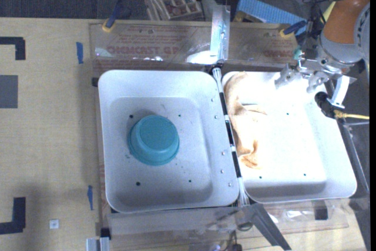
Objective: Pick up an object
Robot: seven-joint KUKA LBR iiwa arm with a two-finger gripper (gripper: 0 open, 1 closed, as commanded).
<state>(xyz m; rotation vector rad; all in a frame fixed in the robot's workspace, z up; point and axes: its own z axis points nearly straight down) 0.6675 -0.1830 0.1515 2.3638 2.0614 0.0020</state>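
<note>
A teal bowl (154, 139) lies upside down in the middle of the left bin (114, 88). A tan cloth (242, 120) lies crumpled along the left wall of the right bin (335, 182). My gripper (298, 80) hangs over the far right corner of the right bin, well to the right of the cloth. Its fingers stand apart with nothing between them, so it is open.
A clear plastic panel (153, 47) stands behind the bins. Boxes, a wire rack and cables crowd the floor beyond the bench. A black-and-yellow cable (343, 116) runs beside the right bin's right rim. The wooden bench top (41, 144) stretches to the left.
</note>
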